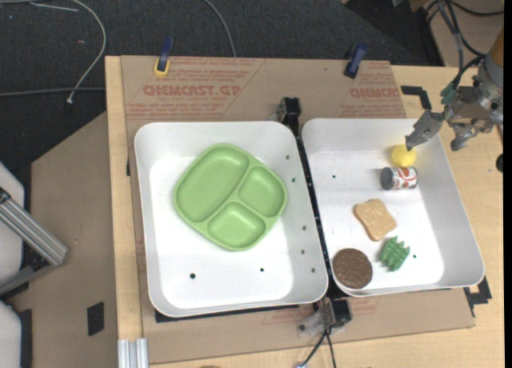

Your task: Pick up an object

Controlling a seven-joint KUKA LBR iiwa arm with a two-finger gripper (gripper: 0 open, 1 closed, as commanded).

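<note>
Hovering gripper (442, 130) at right bin's (448, 278) 1 o'clock corner, jaws apart, nothing between them. Left finger (424, 129) tip just above yellow ball (402, 155). Can (399, 178) touching ball at its 6 o'clock. Toast (374, 218), green toy (394, 253), brown disc (352, 268) toward 6 o'clock. Green divided plate (230, 196) centre of left bin (160, 270).

The claw (442, 130) hangs at the view's right edge, its two fingers spread apart.
</note>
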